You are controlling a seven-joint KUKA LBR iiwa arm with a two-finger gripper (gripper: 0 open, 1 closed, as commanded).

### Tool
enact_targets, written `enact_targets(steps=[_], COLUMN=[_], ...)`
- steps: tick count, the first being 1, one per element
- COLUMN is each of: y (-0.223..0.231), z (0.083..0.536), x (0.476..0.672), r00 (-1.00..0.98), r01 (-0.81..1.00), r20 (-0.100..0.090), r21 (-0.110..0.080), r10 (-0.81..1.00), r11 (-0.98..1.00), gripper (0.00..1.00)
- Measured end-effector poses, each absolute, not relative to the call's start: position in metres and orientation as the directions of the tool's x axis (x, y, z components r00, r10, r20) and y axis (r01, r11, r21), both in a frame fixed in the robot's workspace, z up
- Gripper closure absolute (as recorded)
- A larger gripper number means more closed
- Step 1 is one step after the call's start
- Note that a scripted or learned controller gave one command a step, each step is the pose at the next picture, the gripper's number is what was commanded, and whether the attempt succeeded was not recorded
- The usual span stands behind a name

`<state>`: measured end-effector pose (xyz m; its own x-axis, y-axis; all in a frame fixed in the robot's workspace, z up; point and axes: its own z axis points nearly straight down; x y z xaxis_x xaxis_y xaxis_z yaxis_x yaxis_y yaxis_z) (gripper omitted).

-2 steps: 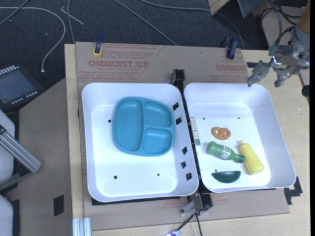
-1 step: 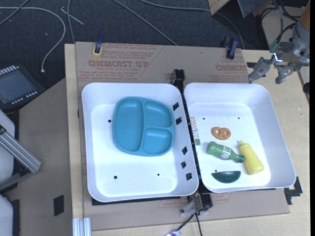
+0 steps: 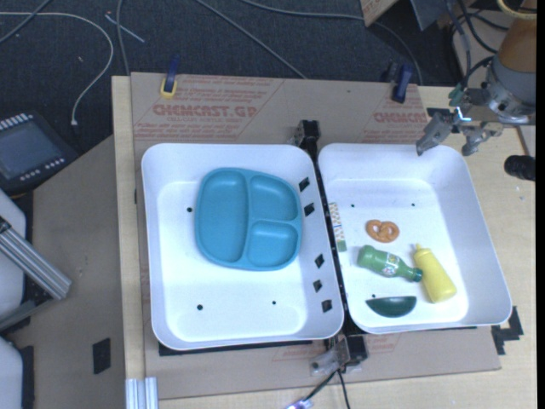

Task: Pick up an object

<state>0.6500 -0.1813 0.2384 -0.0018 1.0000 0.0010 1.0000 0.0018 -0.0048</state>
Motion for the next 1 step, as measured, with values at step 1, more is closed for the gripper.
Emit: enact_targets(steps=[1], y=[-0.1755], z=[0.1778], x=[0.6547], r00=[-0.002], r01=[1.000], r20=[0.002], r21=[-0.006], r10=[1.000], r11=[0.002], gripper=[0.00])
